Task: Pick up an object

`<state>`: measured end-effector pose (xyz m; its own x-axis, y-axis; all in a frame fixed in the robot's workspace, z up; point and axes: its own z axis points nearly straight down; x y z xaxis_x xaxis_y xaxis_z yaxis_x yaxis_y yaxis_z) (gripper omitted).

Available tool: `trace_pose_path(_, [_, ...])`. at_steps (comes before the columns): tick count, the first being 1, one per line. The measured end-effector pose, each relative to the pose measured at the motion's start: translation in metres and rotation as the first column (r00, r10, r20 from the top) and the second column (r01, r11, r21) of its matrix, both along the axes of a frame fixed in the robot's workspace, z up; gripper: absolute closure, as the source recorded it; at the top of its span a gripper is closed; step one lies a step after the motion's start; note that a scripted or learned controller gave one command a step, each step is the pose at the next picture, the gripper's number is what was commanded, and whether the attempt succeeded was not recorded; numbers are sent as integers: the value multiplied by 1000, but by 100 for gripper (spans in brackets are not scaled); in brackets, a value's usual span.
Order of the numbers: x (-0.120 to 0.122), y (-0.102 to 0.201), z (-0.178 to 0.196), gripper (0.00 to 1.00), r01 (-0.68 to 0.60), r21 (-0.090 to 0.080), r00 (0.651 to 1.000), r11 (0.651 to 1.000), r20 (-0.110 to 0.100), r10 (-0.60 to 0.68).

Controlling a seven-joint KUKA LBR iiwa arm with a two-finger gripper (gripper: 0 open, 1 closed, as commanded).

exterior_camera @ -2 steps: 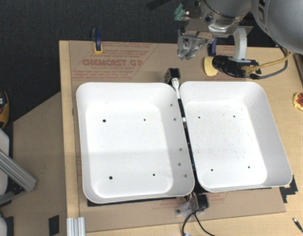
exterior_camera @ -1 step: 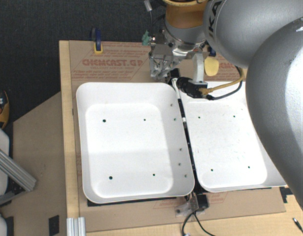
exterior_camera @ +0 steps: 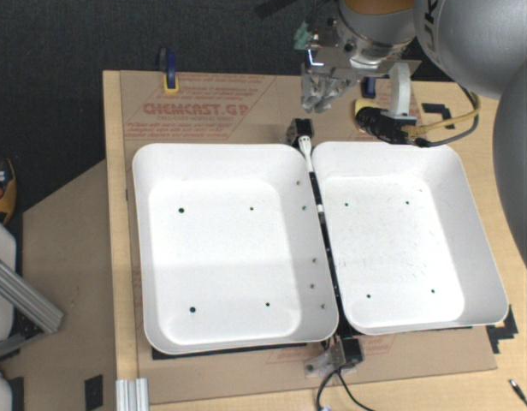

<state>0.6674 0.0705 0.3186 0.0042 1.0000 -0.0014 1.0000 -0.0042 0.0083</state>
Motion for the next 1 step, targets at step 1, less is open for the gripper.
trace_pose_path(1, [-16, -7, 11, 100, -3, 1, 1000, 1000, -10, 3])
